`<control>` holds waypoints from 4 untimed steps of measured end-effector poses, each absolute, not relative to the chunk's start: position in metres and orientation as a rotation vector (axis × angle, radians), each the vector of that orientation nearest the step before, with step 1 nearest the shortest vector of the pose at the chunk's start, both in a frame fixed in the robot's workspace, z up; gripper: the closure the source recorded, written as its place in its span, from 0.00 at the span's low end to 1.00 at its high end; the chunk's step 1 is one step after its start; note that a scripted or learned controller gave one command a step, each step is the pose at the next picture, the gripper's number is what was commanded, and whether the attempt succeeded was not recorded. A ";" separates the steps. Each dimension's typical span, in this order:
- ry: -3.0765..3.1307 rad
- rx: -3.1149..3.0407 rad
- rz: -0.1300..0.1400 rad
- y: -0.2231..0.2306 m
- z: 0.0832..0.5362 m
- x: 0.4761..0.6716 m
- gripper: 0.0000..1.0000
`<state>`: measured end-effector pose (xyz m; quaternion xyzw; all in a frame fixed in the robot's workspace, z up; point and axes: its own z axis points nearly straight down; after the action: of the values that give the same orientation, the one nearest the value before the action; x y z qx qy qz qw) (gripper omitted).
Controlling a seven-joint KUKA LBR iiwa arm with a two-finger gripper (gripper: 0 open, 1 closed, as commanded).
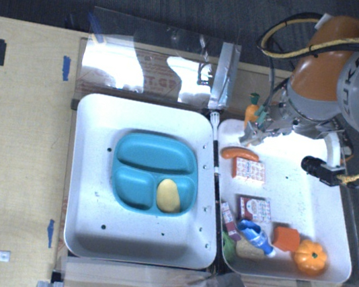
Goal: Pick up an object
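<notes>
The gripper [258,129] hangs low over the far left corner of the right bin [308,188], just beyond an orange sausage-shaped toy [240,154] that lies against the bin's left wall. Whether its jaws are open or closed I cannot tell; nothing shows between them. Just on the near side of the sausage toy sits a small red-and-white carton [250,171], so a good grasp here means coming straight down, closing across the sausage's narrow width, and keeping clear of the carton and the wall. Along the near edge lie a toy pumpkin [311,257] and an orange block [286,238]. The left bin [93,132] carries a blue divided tray [151,169] holding a yellow lemon [169,195]
</notes>
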<state>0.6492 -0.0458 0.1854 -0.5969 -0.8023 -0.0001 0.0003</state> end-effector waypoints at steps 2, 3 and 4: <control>-2.482 -1.892 0.003 -0.096 0.098 0.667 1.00; -2.485 -1.899 0.004 -0.098 0.093 0.667 0.00; -2.494 -1.908 0.001 -0.099 0.097 0.667 1.00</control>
<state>0.6673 -0.0990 0.0971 -0.6075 -0.7944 0.0004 0.0007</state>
